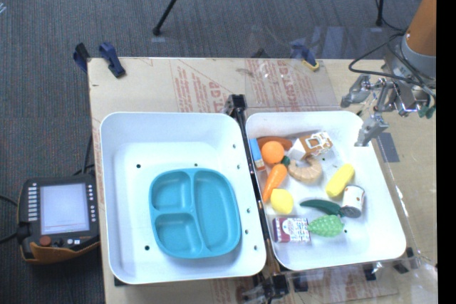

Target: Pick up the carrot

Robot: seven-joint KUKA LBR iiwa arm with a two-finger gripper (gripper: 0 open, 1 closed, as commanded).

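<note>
- The carrot [273,181] lies in the right bin [388,224], close to that bin's left wall, slanting from upper right to lower left.
- An orange [272,152] sits against its upper end and a lemon [282,201] just beside its lower end; a croissant-like piece [306,170] lies just to its right.
- The tool [372,126] hangs over the bin's upper right corner, well apart from the carrot, with nothing between its prongs; whether they stand apart or together cannot be told from this slant.
- The likeliest failure seems to be crowding: prongs coming down around the carrot could land on the orange or lemon and push them instead of closing on the carrot.
- The nearby wall leaves little room on the left, so a prong may strike the rim or jam beside it.
- A tapered, smooth body could squirt out of a grip taken near the thin end.
- The left bin [121,153] holds a blue divided plate [194,213], away from the work.
</note>
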